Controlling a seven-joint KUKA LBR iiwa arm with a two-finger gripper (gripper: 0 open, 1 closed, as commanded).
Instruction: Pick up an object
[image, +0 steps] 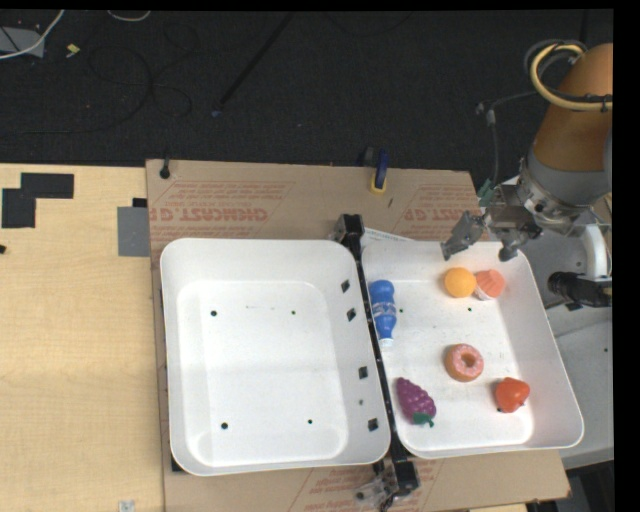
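We judge the pick as not yet begun: nothing sits between the fingers, and every object lies on the floor of the right bin (545, 330). The gripper (489, 236) hangs above that bin's far edge with its two fingers spread wide apart and empty, the grey arm (568, 150) rising behind it.

Taking the orange ball (459, 282) as our landmark, it lies just below and slightly left of the gripper, so we take it as the likeliest target. It looks round, smooth and matte, small enough to fit between the open fingers, though a ball may roll if nudged. Touching its right side is a small salmon-and-white piece (490, 284) that we cannot name; it crowds one side of the grasp.

Well below the ball rests a pink doughnut (464, 362), and further down to the right a red pepper-like toy (511, 394). Left of the ball, against the divider, lies a blue bottle (382, 310); below that, a purple grape bunch (416, 400).

What remains: descend, close, lift.
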